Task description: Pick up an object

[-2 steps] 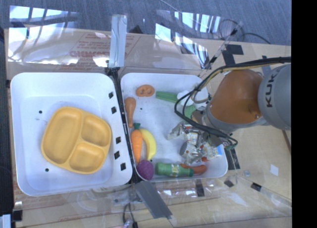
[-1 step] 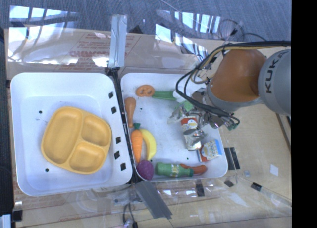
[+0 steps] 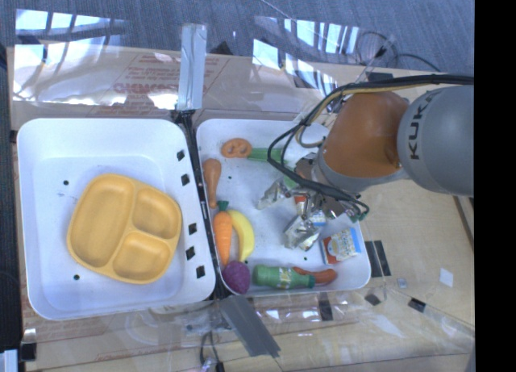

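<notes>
The claw [image 3: 302, 221] hangs low in the right bin [image 3: 266, 132], amid toy food, its metal tips spread and grasping nothing. Just beside it lies a small carton [image 3: 343, 245]; a green bottle [image 3: 282, 276] lies along the near wall. To do well, it should centre over one item, drop squarely, then clench before lifting.

Two bins [image 3: 48, 144], perhaps nine toys [image 3: 223, 237].

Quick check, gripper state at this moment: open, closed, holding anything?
Gripper: cannot be told. It is down in the right bin, over the middle among the toy food, and the wrist hides what is between its tips.
</notes>
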